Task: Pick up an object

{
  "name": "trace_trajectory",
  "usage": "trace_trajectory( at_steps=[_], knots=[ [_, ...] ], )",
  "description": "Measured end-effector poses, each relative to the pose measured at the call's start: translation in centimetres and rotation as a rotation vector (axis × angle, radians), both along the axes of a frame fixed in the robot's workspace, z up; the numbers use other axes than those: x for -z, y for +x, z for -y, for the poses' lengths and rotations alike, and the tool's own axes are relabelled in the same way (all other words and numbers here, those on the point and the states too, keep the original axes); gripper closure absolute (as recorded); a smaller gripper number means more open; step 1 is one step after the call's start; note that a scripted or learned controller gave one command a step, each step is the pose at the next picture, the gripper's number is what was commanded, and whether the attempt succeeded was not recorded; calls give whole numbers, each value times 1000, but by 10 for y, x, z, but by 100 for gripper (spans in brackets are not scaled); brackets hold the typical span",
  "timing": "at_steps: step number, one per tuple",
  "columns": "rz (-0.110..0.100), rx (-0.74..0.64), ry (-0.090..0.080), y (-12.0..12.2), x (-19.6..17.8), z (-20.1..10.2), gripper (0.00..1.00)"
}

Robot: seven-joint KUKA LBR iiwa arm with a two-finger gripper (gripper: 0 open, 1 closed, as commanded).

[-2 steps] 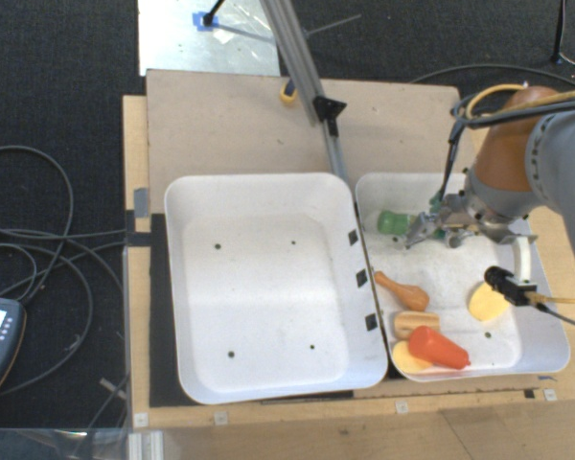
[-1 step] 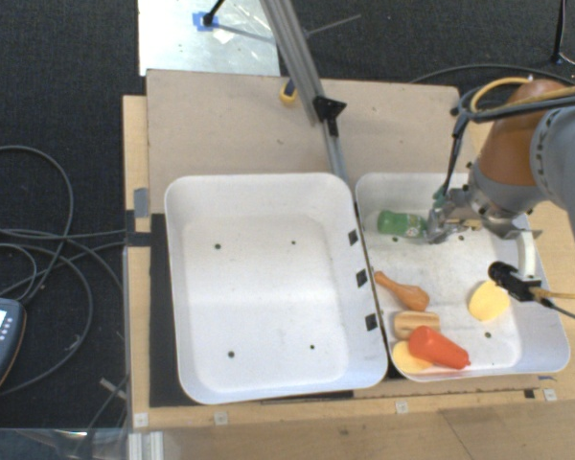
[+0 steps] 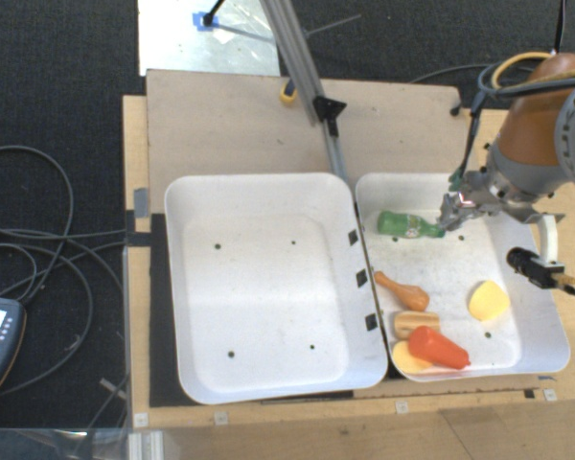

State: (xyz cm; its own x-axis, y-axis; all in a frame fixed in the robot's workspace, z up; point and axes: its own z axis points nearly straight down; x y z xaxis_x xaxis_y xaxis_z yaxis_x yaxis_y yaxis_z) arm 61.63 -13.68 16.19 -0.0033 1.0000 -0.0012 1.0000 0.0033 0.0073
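The right bin holds a green toy near its back, an orange carrot-like piece in the middle, a yellow lump to the right, and a red pepper on a tan and yellow piece at the front. My gripper hangs from the grey arm with its orange band, its tip just at the right end of the green toy. How the tip meets the toy is too small to make out.
The left bin stands beside the right one, with black clips along the shared edge. A slanted metal pole crosses the bench behind the bins. A black part sticks out below the wrist.
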Motion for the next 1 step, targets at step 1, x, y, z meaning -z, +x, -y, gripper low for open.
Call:
trace_trajectory(
  at_steps=[1],
  knots=[
    [0,-2,0,2,-51,0,100]
  ],
)
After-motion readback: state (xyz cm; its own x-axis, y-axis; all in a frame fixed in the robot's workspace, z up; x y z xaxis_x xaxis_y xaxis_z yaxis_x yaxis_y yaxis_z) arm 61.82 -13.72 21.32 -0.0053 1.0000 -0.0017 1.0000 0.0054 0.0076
